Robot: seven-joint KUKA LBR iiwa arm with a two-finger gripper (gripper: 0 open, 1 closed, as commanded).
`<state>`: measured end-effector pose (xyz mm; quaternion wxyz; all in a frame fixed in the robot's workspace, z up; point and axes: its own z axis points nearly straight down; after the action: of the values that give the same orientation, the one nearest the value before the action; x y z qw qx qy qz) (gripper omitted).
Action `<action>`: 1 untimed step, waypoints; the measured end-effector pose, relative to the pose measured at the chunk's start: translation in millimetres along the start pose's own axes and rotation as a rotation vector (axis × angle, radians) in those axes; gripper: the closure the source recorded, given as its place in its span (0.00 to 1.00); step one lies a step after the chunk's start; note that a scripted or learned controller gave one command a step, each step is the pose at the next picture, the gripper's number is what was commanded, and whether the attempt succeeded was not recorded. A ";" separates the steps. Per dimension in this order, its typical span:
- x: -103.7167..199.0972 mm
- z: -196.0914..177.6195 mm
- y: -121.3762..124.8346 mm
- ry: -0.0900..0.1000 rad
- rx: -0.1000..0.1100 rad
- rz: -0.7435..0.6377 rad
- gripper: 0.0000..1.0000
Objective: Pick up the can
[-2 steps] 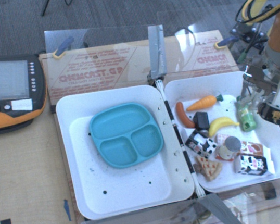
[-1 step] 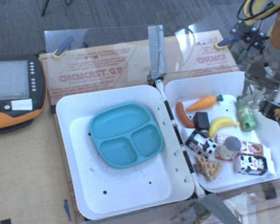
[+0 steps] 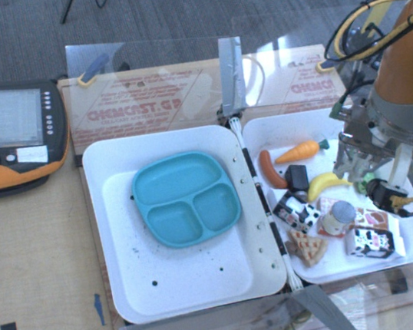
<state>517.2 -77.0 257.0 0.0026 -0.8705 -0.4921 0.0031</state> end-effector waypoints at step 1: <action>12.4 -59.4 83.2 0.000 -0.006 -0.127 1.00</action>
<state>595.3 -109.3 315.7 0.0003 -0.8376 -0.5462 0.0013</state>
